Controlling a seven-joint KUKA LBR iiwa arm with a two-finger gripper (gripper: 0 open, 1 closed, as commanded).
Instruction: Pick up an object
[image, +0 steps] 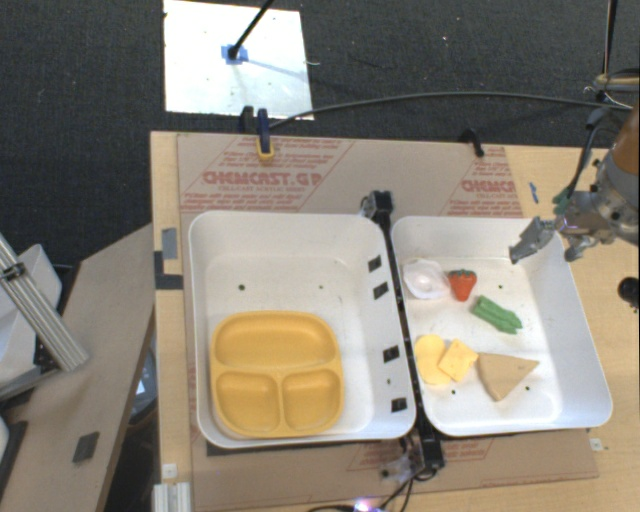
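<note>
Camera view: end effector (553, 240) hangs over the right bin's (575, 300) far edge, fingers spread with nothing between them, toy strawberry (462, 284) left and nearer.

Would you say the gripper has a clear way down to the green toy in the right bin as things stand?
Probably yes. The gripper sits above the right bin's upper right part, and the green toy lies uncovered below and left of it, apart from the red toy.
</note>
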